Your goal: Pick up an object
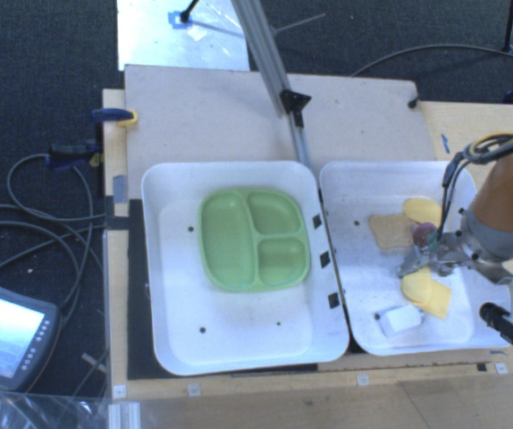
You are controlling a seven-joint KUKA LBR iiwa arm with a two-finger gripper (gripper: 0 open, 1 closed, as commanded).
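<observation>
One yellow wedge [428,294], long axis diagonal, beneath tool [420,259]

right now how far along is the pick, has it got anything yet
Done: the arm has reached into the right bin, and the gripper sits low among the objects, between the tan flat piece and the yellow piece. In hand: nothing visibly between the fingers. Left: grasp and lift. The white block and the green tray in the left bin lie untouched.

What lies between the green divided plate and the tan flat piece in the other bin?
In the camera view, between the green divided plate and the tan flat piece lie bare white bin floor and the two bins' adjoining rims, carrying small black clips.
</observation>
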